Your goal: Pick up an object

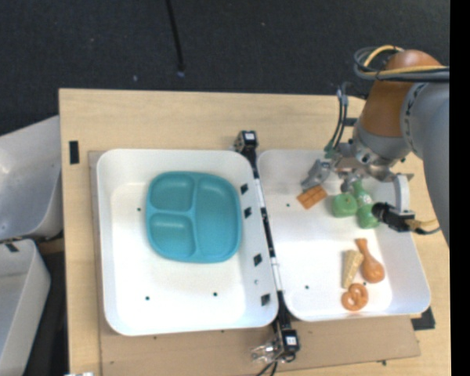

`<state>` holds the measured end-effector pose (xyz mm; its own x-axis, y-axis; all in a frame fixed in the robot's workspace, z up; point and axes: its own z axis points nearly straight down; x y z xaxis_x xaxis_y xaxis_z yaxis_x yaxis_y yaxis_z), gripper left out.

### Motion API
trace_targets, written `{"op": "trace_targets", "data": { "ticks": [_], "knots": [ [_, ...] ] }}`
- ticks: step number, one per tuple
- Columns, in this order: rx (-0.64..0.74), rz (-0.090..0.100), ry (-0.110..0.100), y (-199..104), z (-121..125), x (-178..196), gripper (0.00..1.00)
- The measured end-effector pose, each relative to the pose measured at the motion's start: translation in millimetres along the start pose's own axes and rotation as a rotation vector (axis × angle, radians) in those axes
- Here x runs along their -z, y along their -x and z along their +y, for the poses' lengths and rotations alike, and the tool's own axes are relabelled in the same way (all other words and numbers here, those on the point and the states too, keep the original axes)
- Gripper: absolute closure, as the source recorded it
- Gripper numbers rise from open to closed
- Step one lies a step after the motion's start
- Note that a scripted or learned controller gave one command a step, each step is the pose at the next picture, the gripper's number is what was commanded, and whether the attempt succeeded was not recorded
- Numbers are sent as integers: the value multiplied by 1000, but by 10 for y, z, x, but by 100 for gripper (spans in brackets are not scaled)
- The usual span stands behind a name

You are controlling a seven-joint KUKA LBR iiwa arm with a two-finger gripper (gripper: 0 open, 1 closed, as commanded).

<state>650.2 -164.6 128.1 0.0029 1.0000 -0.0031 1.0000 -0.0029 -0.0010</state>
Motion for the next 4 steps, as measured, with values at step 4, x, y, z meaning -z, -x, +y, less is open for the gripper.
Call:
{"op": "trace_targets", "data": {
  "ticks": [4],
  "knots": [
    [3, 3, 5, 76, 13, 1264, 100]
  ]
}}
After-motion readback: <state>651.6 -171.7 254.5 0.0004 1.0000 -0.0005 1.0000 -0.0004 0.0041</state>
